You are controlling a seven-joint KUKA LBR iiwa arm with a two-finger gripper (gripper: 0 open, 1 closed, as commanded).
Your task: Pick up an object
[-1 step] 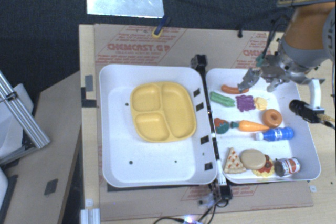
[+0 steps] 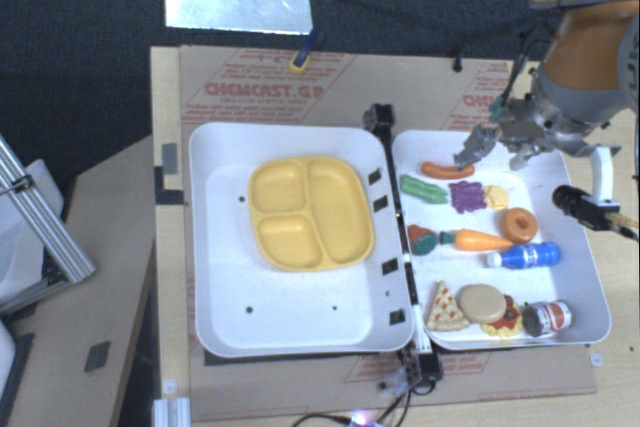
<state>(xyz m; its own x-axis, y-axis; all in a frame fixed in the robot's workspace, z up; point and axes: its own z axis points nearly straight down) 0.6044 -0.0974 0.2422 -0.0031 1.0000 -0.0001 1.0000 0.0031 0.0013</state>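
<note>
Over the right bin (image 2: 598, 310), at its far edge, the hand (image 2: 497, 148) hangs off the grey-and-orange arm (image 2: 585, 55), fingers spread fairly wide with nothing between them. No object picked yet; this looks like the approach step, hand above the toys and not in contact as far as I can tell.

Just under and slightly toward the left bin from the hand: red-orange sausage (image 2: 447, 170), lying flat. It is the closest item, so likely the target, though that is a guess. A bit nearer me from the hand: green pickle (image 2: 423, 188), purple grapes (image 2: 466, 196), small yellow piece (image 2: 497, 197). Further down from the hand: donut (image 2: 518, 224), carrot (image 2: 470, 239), blue bottle (image 2: 523, 257). Farthest from the hand, at the near edge of the bin: pizza slice (image 2: 447, 308), burger (image 2: 483, 304), red can (image 2: 546, 317).

Well to the side of the hand, in the left bin (image 2: 215, 215): yellow divided tray (image 2: 310, 213).

Next move, my call: line the fingers across the short axis of the sausage, drop straight down, close, lift. Risk: the pickle and grapes sit near it, so a finger could land on a neighbour or nudge the sausage away.
</note>
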